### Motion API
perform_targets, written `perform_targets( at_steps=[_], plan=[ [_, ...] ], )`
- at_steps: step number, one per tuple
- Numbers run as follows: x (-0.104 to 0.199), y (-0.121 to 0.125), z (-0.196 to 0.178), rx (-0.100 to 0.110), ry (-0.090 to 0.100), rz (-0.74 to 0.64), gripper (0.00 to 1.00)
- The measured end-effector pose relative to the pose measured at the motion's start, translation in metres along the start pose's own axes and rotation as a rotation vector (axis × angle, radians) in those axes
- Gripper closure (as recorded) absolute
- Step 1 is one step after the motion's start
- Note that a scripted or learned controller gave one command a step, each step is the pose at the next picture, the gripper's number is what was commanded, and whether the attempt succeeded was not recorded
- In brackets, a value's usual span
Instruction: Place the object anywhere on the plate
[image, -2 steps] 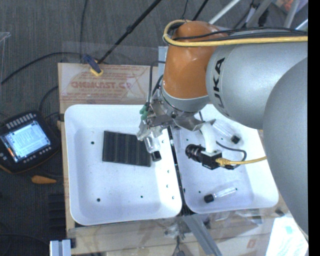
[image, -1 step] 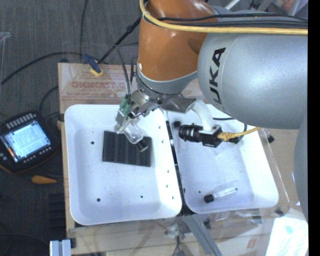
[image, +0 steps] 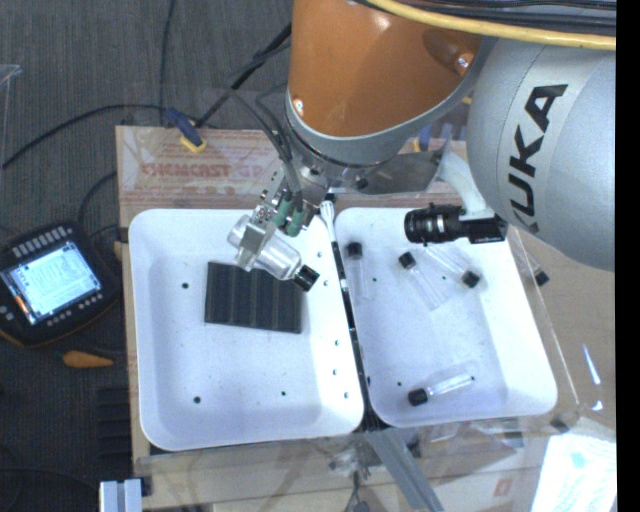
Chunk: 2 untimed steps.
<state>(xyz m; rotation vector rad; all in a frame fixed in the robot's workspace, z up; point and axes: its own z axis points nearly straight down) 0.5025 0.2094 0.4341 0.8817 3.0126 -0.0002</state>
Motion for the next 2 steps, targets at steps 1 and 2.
perform_targets(
  at_steps=[1, 2],
  plan=[
    [0.0227, 0.0007, 0.0866, 0.001, 0.002, -0.24, 1.0],
    [0.0225, 0.0006, 0.0865, 0.001, 0.002, -0.239, 0.0]
  ],
)
